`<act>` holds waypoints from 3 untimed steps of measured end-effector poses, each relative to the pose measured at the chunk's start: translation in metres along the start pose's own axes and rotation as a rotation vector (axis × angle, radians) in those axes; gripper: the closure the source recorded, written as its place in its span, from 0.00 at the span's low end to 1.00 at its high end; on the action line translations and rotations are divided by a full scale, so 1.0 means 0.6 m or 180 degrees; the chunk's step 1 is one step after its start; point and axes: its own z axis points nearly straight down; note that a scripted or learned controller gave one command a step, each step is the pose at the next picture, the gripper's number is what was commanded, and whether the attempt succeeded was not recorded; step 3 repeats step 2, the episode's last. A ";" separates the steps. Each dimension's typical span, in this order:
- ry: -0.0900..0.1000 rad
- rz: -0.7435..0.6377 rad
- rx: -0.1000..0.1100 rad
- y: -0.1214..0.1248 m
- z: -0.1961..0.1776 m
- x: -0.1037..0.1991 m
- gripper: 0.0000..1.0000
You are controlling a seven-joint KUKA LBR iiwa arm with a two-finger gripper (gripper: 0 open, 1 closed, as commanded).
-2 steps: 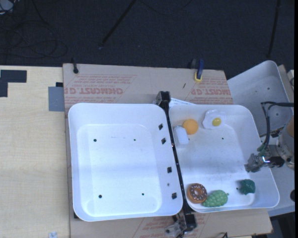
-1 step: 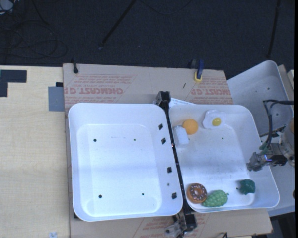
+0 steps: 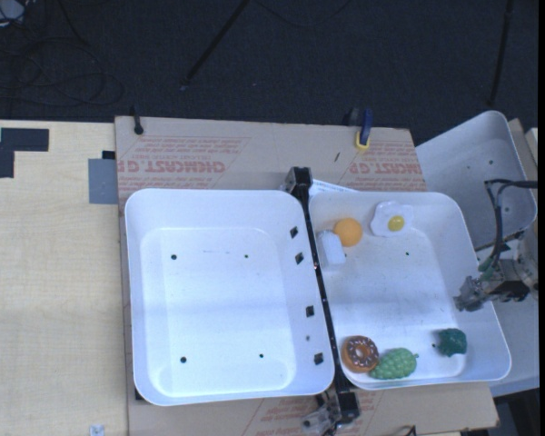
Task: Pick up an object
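Camera view: our small grey gripper [image 3: 470,298] waits at the right white bin's [image 3: 418,375] right edge; we cannot tell its state. Reaching wrongly, we could miss the dark green toy [image 3: 451,341] in the corner.

Stock before me: 2 bins, left [image 3: 218,298] and right [image 3: 409,289], smooth white plastic with a slight sheen. Table [image 3: 45,271], pale matt wood. Backing sheet [image 3: 254,157], brown printed cardboard. Doughnut [image 3: 360,353], glossy glazed plastic. Grapes [image 3: 394,363], knobbly green plastic.

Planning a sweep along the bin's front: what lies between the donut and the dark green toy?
The camera view shows a light green bumpy toy beside the donut, then bare bin floor up to the dark green toy.
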 end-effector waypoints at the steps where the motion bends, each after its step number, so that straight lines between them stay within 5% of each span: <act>1: 0.0006 -0.0003 0.0012 -0.001 0.076 0.006 1.00; 3: 0.0004 -0.0003 0.0006 0.000 0.055 0.004 1.00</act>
